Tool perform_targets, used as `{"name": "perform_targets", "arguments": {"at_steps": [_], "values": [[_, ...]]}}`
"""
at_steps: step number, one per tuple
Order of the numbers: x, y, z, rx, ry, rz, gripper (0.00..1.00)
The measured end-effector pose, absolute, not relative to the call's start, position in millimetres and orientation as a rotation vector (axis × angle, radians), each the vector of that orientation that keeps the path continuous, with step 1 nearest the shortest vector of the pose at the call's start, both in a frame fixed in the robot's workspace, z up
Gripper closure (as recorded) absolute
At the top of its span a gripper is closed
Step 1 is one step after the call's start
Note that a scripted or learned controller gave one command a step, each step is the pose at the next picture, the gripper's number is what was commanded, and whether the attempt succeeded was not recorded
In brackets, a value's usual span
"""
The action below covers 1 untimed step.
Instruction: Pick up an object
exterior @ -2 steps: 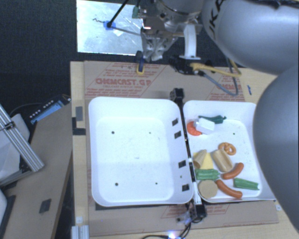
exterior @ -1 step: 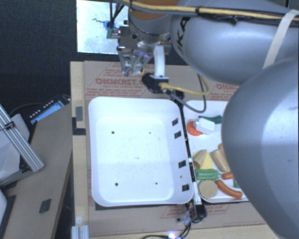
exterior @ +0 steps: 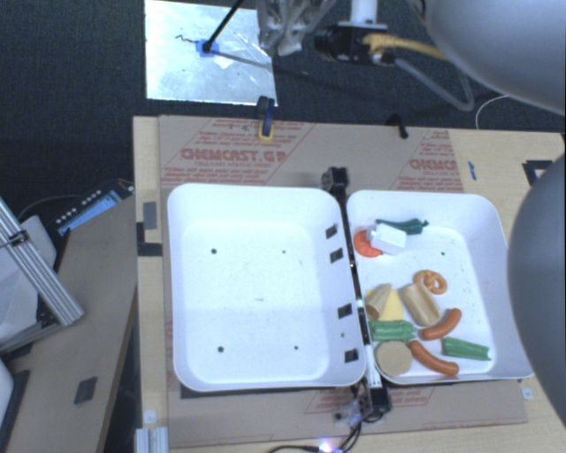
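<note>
Grey arm, blurred, crosses the view's right edge over the right bin's rim. Hand sits at the top of the view, past the far edge of the surface, above a foil sheet; cannot tell whether it is spread or pressed together, and nothing is seen in it.

All objects lie in the right bin, well apart from the hand:
- white block on a red disc
- pretzel
- yellow wedge
- sausage
- round biscuit

Left bin adjoins it.
</note>
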State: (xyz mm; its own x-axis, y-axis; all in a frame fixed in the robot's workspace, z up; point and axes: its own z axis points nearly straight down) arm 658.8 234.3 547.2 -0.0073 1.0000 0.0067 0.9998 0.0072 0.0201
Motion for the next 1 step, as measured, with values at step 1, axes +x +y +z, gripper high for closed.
{"name": "perform_targets", "arguments": {"at_steps": [1], "values": [[667.9, 207.0, 381.6, 2.227, 2.224, -0.020, 1.00]]}}
